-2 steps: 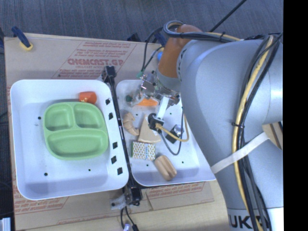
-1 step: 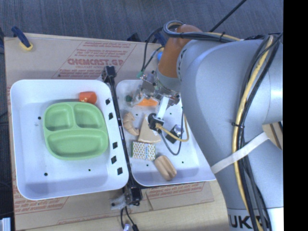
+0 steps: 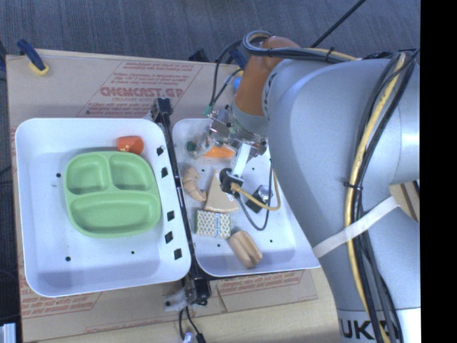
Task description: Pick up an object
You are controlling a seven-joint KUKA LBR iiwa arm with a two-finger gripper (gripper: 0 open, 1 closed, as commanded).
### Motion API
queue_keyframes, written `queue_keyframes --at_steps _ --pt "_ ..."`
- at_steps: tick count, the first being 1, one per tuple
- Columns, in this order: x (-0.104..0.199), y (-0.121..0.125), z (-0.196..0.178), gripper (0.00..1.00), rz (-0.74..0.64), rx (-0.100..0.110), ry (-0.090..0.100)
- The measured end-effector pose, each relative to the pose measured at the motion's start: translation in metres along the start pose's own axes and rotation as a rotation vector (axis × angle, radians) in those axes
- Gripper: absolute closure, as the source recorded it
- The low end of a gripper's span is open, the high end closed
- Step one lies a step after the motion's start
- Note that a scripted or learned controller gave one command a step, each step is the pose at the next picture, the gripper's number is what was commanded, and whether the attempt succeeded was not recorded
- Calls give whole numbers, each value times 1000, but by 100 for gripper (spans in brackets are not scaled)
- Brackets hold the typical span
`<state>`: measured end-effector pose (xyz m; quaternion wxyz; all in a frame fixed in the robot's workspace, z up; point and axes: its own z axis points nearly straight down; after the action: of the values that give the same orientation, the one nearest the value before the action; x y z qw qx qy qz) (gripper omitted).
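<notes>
We see smooth, faintly glossy white plastic in both bins, a matt green plastic tray, printed brown cardboard beneath them, and a smooth grey arm casing with a satin sheen and orange band.

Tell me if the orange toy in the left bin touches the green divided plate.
Apart. The camera view shows white bin floor between the orange toy and the green divided plate.
</notes>
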<state>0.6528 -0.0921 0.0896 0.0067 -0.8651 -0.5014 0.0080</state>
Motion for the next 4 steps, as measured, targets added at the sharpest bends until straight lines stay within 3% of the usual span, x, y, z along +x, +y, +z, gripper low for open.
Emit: queue_keyframes --at_steps 4 --pt "0 0 0 0 0 0 0"
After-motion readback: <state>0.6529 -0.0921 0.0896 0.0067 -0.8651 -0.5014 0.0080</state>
